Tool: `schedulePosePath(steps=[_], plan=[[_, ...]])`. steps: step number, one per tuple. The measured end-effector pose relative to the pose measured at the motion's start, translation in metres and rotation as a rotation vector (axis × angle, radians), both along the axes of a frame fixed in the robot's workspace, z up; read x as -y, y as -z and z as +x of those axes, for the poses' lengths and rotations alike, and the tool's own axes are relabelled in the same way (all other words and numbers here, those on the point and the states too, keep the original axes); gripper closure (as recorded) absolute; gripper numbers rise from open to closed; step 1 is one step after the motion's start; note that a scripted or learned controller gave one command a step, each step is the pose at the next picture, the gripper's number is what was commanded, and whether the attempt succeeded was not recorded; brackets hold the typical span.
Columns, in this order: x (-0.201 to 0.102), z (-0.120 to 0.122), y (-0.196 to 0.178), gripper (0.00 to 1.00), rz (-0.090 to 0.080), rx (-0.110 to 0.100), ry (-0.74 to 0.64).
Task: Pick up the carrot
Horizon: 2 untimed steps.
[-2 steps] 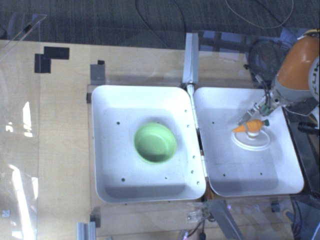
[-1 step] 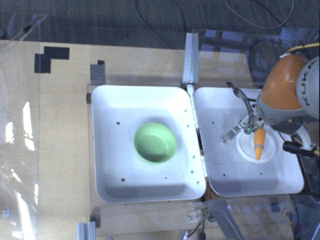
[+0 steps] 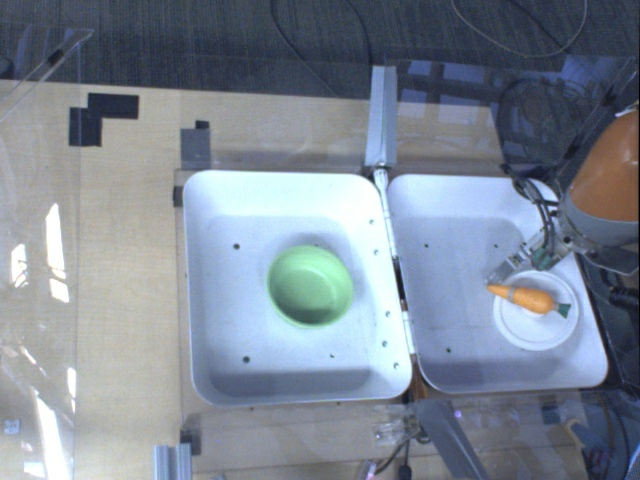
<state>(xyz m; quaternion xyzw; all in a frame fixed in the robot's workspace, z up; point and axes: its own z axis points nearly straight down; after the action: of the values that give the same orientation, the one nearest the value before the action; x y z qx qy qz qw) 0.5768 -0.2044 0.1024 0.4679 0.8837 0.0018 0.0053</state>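
A green bowl [image 3: 311, 285] sits in the middle of the left bin [image 3: 215, 373]. In the right bin [image 3: 450, 368], the carrot [image 3: 527, 299] lies across a small white plate [image 3: 535, 328]. The gripper [image 3: 520, 263] hangs just above its tip; its state cannot be told.

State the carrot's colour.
Orange, with a dark green stem end; the camera view shows the carrot lying on a plate.
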Motion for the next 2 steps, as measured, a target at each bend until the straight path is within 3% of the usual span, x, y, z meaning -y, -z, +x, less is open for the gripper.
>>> schedulePosePath(steps=[1, 2], plan=[[-0.03, -0.068, 0.012, 0.0, 0.002, 0.007, 0.228], [0.0, -0.083, 0.013, 0.0, 0.005, 0.007, 0.419]])
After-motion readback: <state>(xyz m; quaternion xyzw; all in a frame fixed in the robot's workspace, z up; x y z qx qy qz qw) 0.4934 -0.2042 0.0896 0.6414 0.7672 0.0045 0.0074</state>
